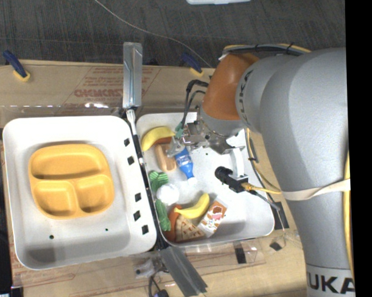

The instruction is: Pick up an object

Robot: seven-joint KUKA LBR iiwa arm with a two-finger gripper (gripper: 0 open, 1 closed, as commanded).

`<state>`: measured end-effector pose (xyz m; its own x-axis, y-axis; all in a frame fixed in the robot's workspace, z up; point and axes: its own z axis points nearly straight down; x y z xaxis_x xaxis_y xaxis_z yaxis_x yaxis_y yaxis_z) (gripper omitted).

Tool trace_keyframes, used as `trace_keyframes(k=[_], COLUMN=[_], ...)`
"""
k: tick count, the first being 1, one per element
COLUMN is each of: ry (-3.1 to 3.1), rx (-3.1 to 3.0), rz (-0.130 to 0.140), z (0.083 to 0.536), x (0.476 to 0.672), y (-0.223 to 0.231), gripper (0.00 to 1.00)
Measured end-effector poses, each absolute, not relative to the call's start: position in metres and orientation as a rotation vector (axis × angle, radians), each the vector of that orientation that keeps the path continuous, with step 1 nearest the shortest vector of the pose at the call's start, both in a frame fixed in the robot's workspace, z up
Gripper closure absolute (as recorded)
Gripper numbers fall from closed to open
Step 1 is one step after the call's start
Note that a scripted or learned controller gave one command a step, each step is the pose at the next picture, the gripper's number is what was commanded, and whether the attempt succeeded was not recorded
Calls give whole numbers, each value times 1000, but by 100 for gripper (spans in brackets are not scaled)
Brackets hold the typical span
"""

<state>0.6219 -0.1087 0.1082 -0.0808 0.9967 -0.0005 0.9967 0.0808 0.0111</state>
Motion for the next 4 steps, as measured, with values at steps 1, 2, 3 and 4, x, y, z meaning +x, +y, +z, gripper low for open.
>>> trace_keyframes(k=[1,2,3,4], ry=[2116,2116,2161,2150], rx=[2320,2325,2283,2294], rz=[4,-3,-5,-10], z=[194,191,167,94], x=[635,634,656,656], y=[-37,-38,-92,-96], gripper=[100,0,0,0])
